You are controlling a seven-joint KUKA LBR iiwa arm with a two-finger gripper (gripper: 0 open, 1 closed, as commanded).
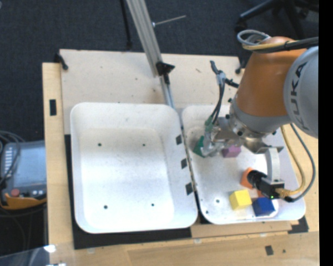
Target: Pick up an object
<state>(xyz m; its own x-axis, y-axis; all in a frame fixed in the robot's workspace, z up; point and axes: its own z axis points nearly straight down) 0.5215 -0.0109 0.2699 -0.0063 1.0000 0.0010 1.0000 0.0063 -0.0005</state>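
Now, look at the left bin [127,165] first. You can see only its white floor with a few dark dots. Next to it sits the right bin [222,204], and that is where all the toys are.

Go right and you meet the gripper [212,144]. It hangs low over the top left part of the right bin. A green thing [199,146] sits right by its tip, touching it or very close. I cannot tell if the fingers are wide or pinched, and I cannot tell if they have the green thing. The arm's wrist hides too much.

Just to the right is a purple block [231,151], partly under the wrist. Lower down lies a yellow block [240,199], and a blue block [263,206] sits just beside it. An orange thing [247,177] lies above them, near a black cable end.

I think the green thing is the one to go for, since it is nearest. It looks small and light, so it should lift easily. It may be smooth and slip. Take it by its two flat sides, near the middle. It sits close to the bin wall, so you have little room on that side.
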